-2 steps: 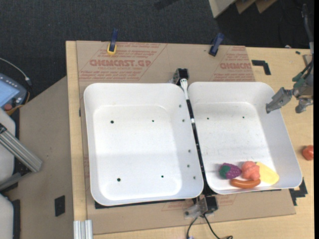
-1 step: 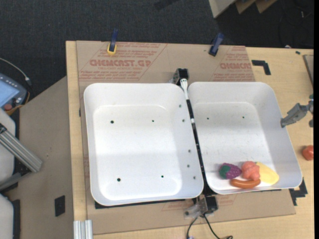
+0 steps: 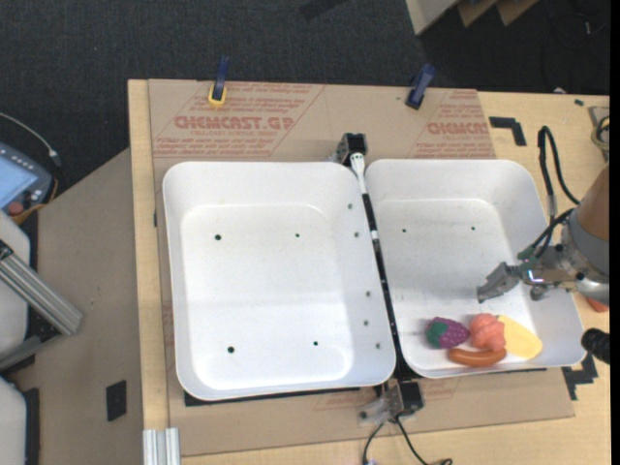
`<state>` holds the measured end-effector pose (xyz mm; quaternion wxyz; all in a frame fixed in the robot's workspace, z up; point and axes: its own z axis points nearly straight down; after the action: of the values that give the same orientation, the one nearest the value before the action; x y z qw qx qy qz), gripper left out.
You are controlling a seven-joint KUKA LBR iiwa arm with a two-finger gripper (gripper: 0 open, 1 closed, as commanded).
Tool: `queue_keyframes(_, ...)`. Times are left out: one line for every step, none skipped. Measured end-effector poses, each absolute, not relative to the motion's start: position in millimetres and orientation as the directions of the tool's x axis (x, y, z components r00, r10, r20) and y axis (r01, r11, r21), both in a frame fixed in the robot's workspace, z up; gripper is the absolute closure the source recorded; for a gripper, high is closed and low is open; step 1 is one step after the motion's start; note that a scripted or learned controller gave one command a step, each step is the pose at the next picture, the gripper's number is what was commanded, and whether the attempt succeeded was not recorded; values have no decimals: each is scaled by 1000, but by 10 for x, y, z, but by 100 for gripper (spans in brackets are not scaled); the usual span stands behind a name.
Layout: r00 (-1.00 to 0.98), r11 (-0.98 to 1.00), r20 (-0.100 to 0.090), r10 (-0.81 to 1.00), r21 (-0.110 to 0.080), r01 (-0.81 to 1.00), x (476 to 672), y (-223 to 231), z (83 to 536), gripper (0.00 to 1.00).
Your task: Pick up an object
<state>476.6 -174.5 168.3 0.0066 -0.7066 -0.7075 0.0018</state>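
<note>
Nearest the camera, four small objects lie clustered in the front corner of the right bin [image 3: 455,177], just below and in front of the gripper [image 3: 504,281]: a purple piece [image 3: 447,332], an orange-pink piece [image 3: 488,330], a yellow piece [image 3: 524,339] and a sausage-shaped piece [image 3: 476,356], all touching or nearly so, probably because the shallow floor lets them collect there. The gripper hangs low over bare floor with its fingers spread and nothing between them, apparently poised to descend on the cluster. Farther off, the left bin [image 3: 184,260] adjoins it on the desk [image 3: 291,114].
</note>
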Motion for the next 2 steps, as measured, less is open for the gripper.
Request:
queue_keyframes(1, -1, 0, 1000, 1, 1000, 4792, -1781, 1748, 0)
queue_keyframes(-3, 3, -5, 1000, 14, 1000, 4804, -1654, 4070, 0)
